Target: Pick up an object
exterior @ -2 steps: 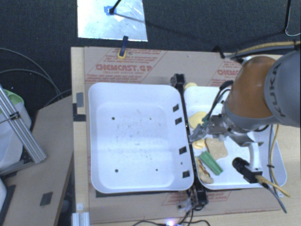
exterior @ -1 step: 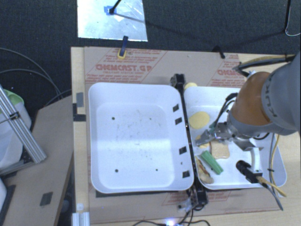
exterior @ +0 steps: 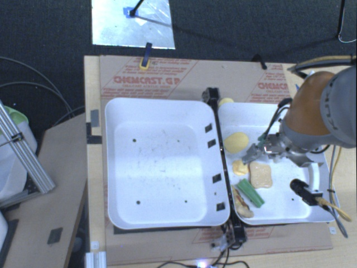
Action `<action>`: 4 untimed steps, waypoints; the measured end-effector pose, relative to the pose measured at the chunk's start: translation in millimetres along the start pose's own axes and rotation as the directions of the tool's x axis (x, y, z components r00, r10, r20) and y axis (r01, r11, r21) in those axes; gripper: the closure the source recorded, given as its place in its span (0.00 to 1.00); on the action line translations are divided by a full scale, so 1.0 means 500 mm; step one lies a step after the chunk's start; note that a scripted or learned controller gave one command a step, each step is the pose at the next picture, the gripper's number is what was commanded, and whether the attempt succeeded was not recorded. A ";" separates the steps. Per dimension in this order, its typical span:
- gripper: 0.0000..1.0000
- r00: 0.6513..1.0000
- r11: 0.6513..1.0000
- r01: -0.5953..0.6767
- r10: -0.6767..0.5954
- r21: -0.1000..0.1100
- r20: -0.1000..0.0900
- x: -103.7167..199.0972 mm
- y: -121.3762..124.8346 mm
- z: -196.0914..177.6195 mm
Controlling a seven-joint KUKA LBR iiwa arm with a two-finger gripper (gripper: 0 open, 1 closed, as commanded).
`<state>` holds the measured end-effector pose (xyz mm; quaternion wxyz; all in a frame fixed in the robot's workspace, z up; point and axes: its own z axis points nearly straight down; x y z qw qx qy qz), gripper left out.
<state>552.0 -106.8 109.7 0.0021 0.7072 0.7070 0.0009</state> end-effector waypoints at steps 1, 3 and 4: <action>0.00 1.000 1.000 0.000 0.000 0.004 -0.003 0.035 -0.106 -0.072; 1.00 1.000 1.000 0.004 -0.004 -0.011 -0.001 0.040 -0.004 0.020; 1.00 1.000 1.000 0.004 -0.004 -0.004 -0.001 0.051 -0.068 -0.160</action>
